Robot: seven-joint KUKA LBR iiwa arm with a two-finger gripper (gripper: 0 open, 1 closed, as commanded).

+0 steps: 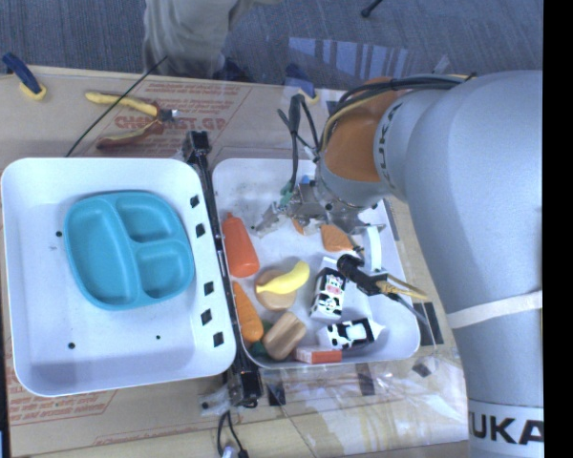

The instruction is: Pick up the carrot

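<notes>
Near edge of the right bin [401, 346]: a red-pink block [317, 355], a tan wooden piece [285, 334] and a black-white cow toy [351, 333] lie close together; just beyond them sits a 2nd orange piece [247, 313] along the bin's left wall, next to a yellow banana-like toy [285, 281]; the carrot [239, 244] lies further up the same wall, long axis running roughly near-to-far, slightly tilted, free on top; the gripper [288, 210] hangs beyond and to the right of it, over the bin's middle-far part, w/ the orange-banded wrist behind it; cannot tell whether its jaws are released or clenched, nothing visible between them; so the carrot sits near, left and nearer-camera from the tool, apart, not touching; judgement: next move needs a short shift left + toward the near side, then closing across the carrot's short width; left bin [19, 256] w/ blue tray [129, 248] is well apart
</notes>
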